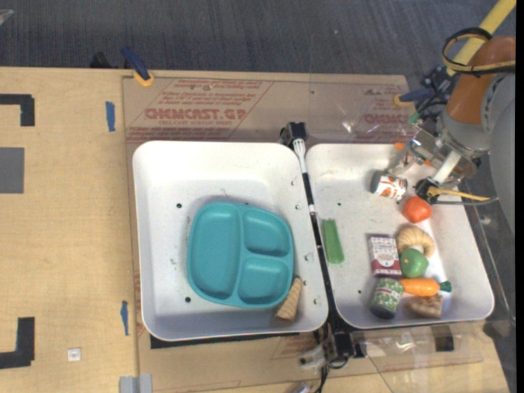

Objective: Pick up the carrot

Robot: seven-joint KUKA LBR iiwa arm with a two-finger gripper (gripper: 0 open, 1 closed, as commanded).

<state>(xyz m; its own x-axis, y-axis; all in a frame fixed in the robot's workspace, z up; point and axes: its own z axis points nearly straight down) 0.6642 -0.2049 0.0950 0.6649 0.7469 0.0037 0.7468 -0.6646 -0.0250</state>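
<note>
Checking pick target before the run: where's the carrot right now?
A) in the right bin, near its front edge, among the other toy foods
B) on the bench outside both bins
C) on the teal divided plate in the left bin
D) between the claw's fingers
A: the carrot lies low in the right bin, just below the green pepper and beside the small can, well apart from the claw near the bin's far side.

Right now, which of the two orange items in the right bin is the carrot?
The carrot is the long tapered one with a green end, near the bin's front edge. The tomato is round and sits closer to the claw.
</note>
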